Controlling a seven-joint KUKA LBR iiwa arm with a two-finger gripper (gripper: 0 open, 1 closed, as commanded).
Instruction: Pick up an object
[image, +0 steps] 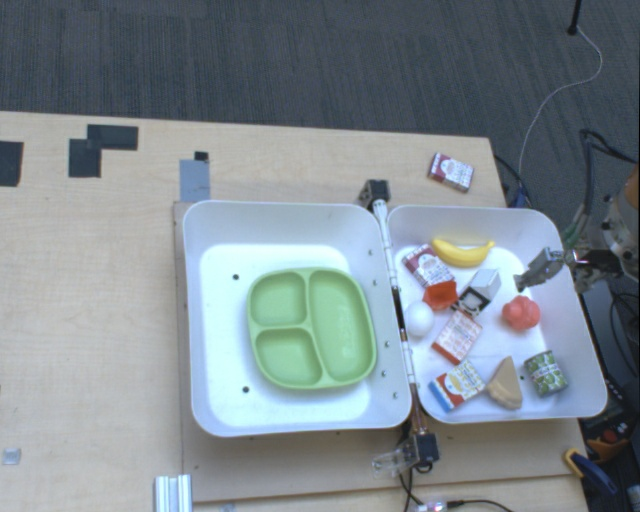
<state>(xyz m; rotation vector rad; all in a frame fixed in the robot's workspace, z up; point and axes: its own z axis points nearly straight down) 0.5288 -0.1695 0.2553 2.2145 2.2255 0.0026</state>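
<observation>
Grey metal is what you see of the claw (541, 268), hanging at the right bin's (575, 330) right rim, above the red ball (520, 313). Its fingers look slightly parted with nothing between them (the view is small, so that may be off). The ball lies just below it, and the banana (462, 249) lies well to its left.

The hand (545, 266) is small, grey metal with dark fingers. Behind it sits a bulkier grey and black wrist block, partly blurred. A sliver of orange shows at the frame's edge
</observation>
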